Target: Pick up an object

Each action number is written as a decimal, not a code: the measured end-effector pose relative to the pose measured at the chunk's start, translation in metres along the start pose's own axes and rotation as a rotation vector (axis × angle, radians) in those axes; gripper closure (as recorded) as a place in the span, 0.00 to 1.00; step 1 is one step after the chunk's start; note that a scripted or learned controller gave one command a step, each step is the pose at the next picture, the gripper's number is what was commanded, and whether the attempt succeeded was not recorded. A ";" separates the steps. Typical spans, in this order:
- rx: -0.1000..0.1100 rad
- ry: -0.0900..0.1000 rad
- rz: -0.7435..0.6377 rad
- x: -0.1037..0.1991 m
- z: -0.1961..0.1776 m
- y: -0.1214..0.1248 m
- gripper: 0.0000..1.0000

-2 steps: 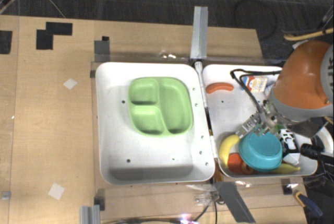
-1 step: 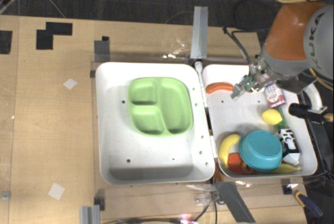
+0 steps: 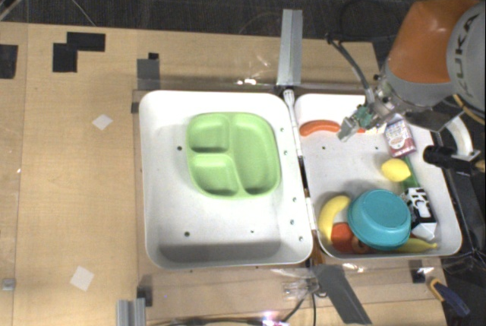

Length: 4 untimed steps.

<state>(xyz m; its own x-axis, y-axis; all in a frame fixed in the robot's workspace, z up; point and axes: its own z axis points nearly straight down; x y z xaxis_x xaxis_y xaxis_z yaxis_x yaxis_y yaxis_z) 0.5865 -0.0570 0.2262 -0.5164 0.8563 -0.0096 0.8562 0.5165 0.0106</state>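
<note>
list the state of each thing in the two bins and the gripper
green divided plate: flat in the left bin, compartments bare
teal bowl: upside down, resting on other items
banana: lying flat, partly under the bowl
lemon: loose on the right bin floor
orange sausage-shaped piece: lying flat near the back wall
small carton: beside the gripper
gripper: low over the right bin, nothing visibly between its fingers

Wooden bench (image 3: 68,188), left white bin (image 3: 163,241), right white bin (image 3: 342,165) beside it
</note>
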 end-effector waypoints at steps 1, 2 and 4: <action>0.003 0.005 -0.140 -0.002 -0.012 0.097 1.00; 0.005 0.004 -0.213 -0.073 0.003 0.039 1.00; 0.000 -0.001 -0.234 -0.067 -0.065 0.059 1.00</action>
<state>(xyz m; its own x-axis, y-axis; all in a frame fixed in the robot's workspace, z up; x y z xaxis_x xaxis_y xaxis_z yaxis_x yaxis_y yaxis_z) 0.6706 -0.0836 0.2924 -0.7008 0.7132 -0.0128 0.7132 0.7009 0.0084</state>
